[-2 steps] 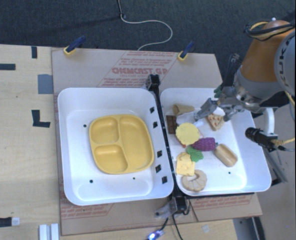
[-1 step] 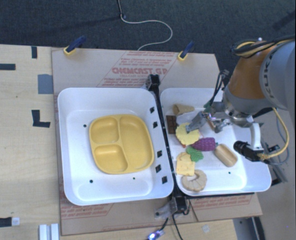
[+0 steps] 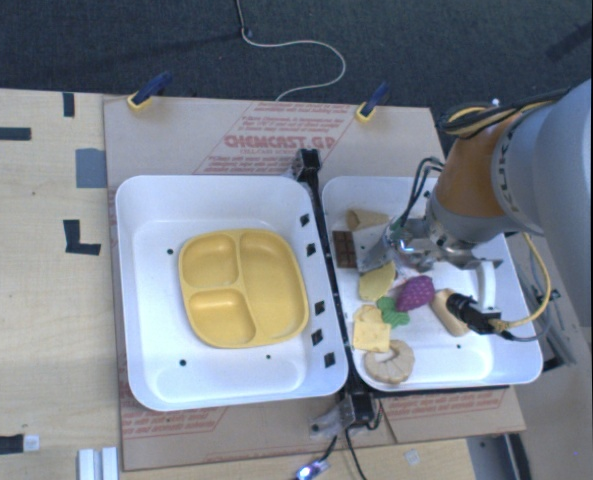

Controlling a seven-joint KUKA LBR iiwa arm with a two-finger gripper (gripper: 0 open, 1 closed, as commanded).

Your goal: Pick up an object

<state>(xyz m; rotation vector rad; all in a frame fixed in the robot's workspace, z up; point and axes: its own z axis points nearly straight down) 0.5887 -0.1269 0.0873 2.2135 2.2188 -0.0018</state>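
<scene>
Beside the purple grapes, the tool (finger state cannot be told) risks nudging crowded neighbouring food pieces instead of gripping one.

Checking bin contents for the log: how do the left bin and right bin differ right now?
The left bin holds one item, a yellow divided plate; the right bin holds several small toy foods, among them purple grapes and a bagel. The arm reaches into the right bin, not the left bin. Both are shallow, white and side by side.
</scene>
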